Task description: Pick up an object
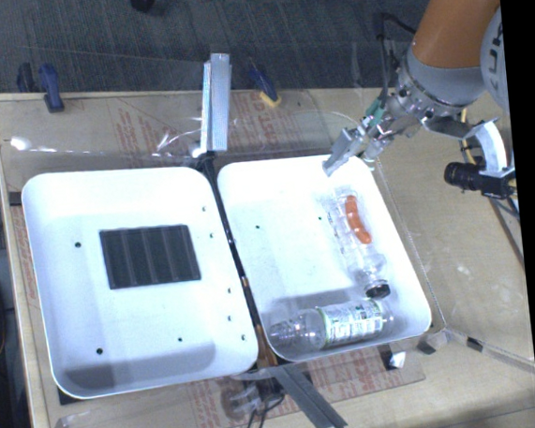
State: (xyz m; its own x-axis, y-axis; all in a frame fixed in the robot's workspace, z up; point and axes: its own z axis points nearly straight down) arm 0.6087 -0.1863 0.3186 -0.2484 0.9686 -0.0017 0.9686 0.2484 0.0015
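Note:
Two clear plastic bottles lie in the right bin (281, 254). One bottle with an orange band (356, 231) lies lengthwise near the right wall, its dark cap toward the front. A second bottle with a green-white label (330, 326) lies across the front wall. My gripper (344, 153) hangs above the right bin's far right corner, apart from both bottles, with nothing seen between its fingers.
The left bin (68, 293) holds a flat dark ribbed panel (150, 255). A metal bar (216, 100) stands at the back where the bins meet. Blue clamps (50, 86) sit on the bench's far edge.

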